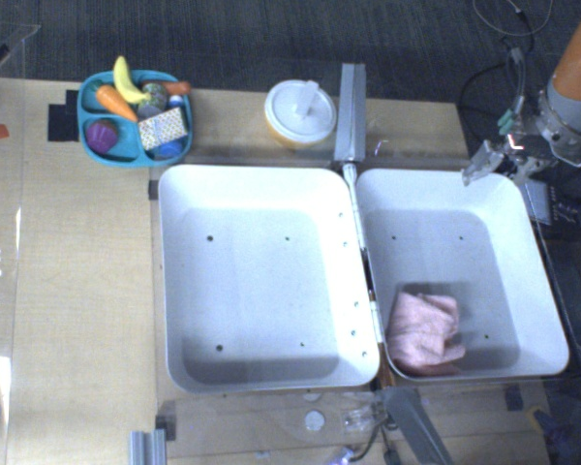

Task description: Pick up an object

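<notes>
Pink cloth [424, 331]: crumpled, soft folds, in right bin [523, 260].

- The two white bins [257, 187] are looking like smooth, matt plastic, catching only soft light.
- The pink cloth [424, 330], lying at the near edge of the right bin [523, 260], is showing soft, crumpled fabric.
- The tabletop [68, 289] is appearing as pale, smooth wood.
- The blue tray [89, 150] at the tabletop's far left corner is gleaming like glossy plastic.
- The divider [350, 114] between the bins is looking like dull grey metal.
- The fingers [481, 163] are glinting like bare metal.
</notes>
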{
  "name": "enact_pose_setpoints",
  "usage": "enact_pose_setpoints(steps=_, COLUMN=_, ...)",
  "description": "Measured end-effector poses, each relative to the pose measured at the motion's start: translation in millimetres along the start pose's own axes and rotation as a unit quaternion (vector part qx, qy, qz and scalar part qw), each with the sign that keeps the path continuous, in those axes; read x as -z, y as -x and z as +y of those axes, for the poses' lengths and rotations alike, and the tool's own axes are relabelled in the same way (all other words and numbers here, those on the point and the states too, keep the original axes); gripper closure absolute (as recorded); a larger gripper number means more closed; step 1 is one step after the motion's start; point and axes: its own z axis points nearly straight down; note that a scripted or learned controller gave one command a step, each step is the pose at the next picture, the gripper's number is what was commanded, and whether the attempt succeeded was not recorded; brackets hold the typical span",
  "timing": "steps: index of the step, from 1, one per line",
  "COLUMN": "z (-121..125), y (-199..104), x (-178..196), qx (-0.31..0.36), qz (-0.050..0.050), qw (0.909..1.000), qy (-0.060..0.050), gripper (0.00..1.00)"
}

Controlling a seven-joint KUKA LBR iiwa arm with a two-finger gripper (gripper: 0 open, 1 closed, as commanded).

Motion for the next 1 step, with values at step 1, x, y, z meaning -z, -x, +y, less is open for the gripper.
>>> enact_pose_setpoints(steps=1, z=-15.4, y=11.9, x=32.8, qx=-0.069, qz=-0.001, qw=0.9976, qy=0.002, gripper=0.00)
